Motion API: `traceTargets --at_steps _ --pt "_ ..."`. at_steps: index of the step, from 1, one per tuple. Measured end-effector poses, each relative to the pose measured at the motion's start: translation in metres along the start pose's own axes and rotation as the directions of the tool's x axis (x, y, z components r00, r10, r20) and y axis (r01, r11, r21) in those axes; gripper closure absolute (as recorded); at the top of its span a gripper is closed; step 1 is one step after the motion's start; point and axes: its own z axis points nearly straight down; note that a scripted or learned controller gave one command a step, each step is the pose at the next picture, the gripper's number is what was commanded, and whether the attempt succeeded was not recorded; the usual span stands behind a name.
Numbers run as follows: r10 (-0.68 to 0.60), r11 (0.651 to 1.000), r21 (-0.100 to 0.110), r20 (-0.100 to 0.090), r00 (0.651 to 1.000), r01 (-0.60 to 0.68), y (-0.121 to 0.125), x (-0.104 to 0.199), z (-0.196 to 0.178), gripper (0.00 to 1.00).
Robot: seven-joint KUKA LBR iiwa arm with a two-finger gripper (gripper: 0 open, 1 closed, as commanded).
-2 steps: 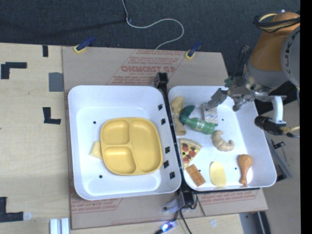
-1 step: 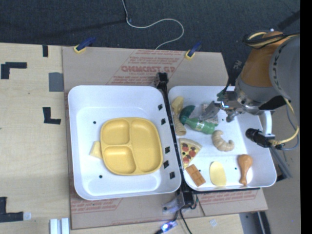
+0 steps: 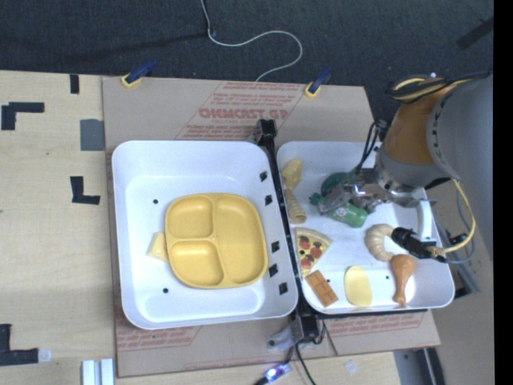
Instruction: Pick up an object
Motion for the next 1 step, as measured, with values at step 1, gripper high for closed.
traceTargets --at_steps 1 --pt "-0.001 1.000 -0.005 0.002 1.000 0.001 0.0001 0.0004 0.0029 0.00"
